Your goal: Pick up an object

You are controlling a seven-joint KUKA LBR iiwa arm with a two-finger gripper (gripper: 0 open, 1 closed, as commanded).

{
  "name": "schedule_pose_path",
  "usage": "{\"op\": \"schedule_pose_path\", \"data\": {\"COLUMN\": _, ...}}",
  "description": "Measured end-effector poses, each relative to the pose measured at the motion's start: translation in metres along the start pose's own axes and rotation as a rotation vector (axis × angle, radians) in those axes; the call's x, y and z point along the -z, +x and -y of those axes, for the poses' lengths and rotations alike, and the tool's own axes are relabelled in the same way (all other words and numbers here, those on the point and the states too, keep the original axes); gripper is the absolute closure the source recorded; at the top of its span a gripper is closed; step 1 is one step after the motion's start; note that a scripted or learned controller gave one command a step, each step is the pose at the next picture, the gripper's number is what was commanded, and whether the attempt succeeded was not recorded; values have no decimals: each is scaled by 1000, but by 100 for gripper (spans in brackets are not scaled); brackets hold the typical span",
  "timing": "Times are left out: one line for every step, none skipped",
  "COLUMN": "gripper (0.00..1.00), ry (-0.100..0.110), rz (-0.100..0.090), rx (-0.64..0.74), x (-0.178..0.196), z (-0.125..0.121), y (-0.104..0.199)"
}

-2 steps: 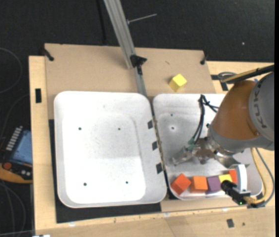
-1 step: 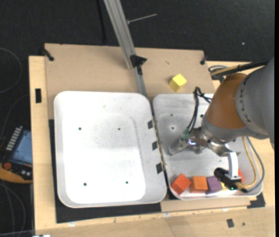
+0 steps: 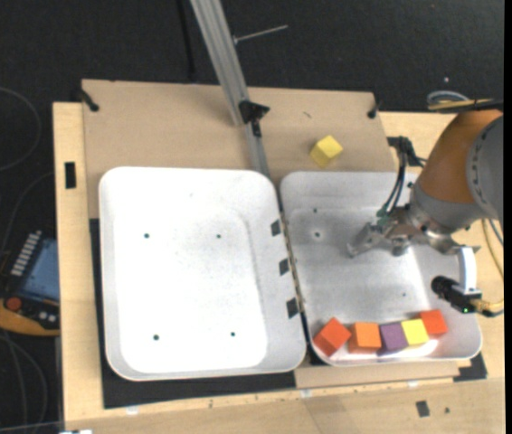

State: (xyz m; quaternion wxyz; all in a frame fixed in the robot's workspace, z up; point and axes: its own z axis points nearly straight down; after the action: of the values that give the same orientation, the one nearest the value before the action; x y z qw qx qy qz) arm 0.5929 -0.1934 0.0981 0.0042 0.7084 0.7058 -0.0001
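A row of blocks (image 3: 381, 334) — orange, purple, yellow, red — lies along the right bin's (image 3: 328, 206) near edge, below the tool (image 3: 365, 240), well apart from it. Whether the tool is open or closed cannot be told. A yellow cube (image 3: 326, 150) sits on the counter (image 3: 165, 125) beyond.
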Motion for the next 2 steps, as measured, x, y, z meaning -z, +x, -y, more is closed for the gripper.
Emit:
{"op": "schedule_pose_path", "data": {"gripper": 0, "ry": -4, "rz": -2, "rx": 0, "x": 109, "z": 12, "y": -11}}
{"op": "schedule_pose_path", "data": {"gripper": 0, "ry": 14, "rz": -9, "rx": 2, "x": 37, "z": 73, "y": 33}}
